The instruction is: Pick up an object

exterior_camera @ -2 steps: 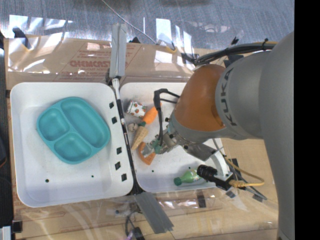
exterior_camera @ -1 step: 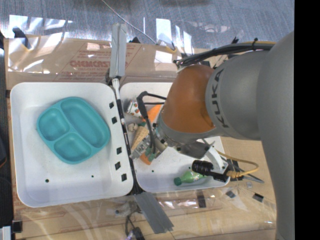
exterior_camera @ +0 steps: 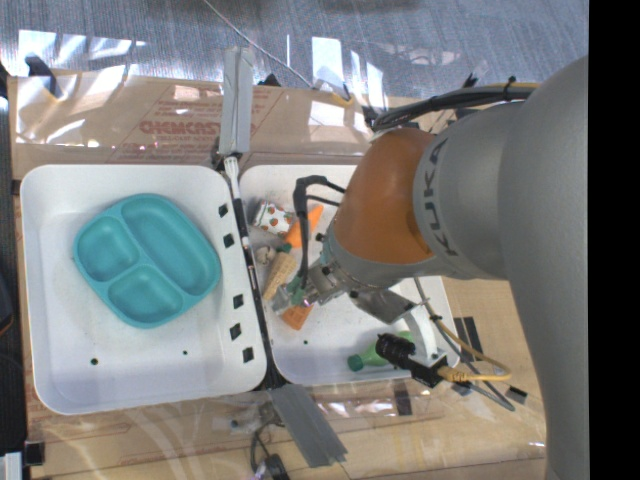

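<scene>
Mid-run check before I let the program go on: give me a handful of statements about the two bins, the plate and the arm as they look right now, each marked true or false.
1. The teal divided plate lies in the left bin. True.
2. The plate has two compartments. False: it has three.
3. The arm hangs over the right bin. True.
4. The small objects are piled against the right bin's right wall. False: most of them, such as the orange piece, lie close to the divider between the bins, on that bin's left side.
5. A green object lies near the right bin's front edge. True.
6. The plate carries a toy. False: its compartments show nothing in them.
</scene>
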You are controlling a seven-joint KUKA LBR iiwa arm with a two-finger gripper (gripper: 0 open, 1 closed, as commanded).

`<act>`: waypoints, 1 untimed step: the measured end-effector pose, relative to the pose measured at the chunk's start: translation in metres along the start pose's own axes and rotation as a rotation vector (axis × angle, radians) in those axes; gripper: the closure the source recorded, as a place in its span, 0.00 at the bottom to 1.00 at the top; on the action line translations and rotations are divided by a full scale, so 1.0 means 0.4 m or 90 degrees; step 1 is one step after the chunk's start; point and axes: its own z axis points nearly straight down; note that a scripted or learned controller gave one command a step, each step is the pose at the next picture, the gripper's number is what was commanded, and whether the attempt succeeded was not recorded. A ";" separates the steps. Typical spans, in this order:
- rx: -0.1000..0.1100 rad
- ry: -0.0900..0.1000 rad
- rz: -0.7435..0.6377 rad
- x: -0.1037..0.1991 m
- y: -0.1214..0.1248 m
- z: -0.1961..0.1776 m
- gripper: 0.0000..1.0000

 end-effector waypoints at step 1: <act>0.002 0.002 -0.197 0.024 0.009 0.001 1.00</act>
